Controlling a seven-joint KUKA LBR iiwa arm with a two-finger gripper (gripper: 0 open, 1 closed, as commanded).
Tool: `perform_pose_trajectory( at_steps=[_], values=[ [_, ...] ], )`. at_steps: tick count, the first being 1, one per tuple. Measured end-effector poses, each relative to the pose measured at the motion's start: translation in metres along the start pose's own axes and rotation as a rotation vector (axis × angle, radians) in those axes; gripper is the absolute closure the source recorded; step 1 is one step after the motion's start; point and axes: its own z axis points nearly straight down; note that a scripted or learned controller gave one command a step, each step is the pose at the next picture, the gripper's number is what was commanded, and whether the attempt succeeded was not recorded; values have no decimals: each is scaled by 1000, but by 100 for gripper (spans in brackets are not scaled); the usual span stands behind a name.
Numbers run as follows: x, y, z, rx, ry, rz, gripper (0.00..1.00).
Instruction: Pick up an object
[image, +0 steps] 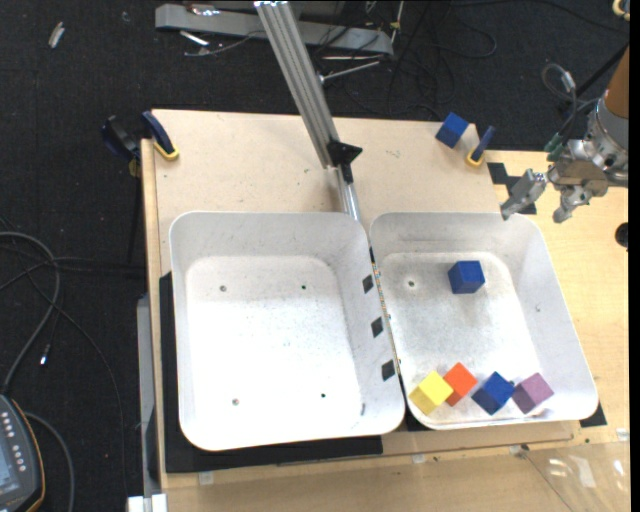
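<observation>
Gripper parked above the far right corner of the right bin, fingers spread and holding nothing.

I see five blocks in the right bin: a blue cube alone near the far wall, and a row along the near wall consisting of a yellow cube, an orange cube, a second blue block and a purple cube. The yellow and orange cubes touch. Another blue cube sits on the bench beyond the bins. The left bin lies beside the right one.
</observation>
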Motion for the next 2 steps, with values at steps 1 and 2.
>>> perform_pose_trajectory(
  at_steps=[1, 2],
  values=[
    [6, -13, 157, 8, 3, 3, 0],
    [44, -17, 190, -6, -3, -1, 0]
  ],
)
